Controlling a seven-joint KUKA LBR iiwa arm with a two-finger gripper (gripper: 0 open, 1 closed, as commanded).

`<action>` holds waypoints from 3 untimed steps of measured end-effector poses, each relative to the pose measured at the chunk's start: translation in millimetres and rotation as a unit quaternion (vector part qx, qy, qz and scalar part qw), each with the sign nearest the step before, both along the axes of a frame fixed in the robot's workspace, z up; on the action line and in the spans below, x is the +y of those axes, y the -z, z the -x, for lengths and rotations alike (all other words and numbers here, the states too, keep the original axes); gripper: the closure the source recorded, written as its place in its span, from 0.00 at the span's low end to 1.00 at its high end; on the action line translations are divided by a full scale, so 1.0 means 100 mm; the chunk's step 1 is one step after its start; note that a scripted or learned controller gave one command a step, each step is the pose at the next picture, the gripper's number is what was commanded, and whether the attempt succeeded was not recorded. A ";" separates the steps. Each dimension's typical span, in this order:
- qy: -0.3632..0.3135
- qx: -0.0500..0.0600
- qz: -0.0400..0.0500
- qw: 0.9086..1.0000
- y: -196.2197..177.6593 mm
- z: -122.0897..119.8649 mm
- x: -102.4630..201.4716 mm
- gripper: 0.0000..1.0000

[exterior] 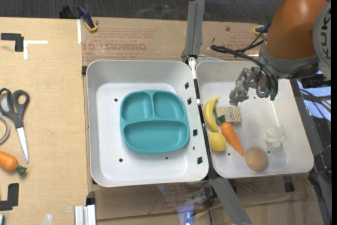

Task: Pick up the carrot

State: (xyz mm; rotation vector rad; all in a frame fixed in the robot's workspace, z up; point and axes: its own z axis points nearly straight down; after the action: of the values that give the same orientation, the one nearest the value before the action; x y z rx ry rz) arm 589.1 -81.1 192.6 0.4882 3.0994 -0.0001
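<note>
We are in the approach step: our gripper (243, 91), fingers spread and holding nothing, hovers over the right bin (295, 166), and must next descend nearer and leftward onto the carrot (232, 137) lying between the lemon (217, 142) and egg (256, 158).

Just one camera here, mounted above the bench (42, 92) and looking down at a bit of a slant, so the far edge sits at the top of the shot. It's pulled back enough to fit both white bins: left bin (100, 129), right bin (295, 129). The arm (295, 29) comes in from the right.
</note>
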 end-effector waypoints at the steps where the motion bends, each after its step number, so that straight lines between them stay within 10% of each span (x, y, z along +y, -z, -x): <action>1: 0.000 0.000 0.000 1.000 0.00 0.00 0.00 0.00; 3: -0.120 -0.010 0.005 0.993 0.92 0.68 -0.17 0.00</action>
State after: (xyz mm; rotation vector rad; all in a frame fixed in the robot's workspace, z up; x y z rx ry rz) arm 521.4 -97.9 100.8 0.1114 3.1140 -0.0098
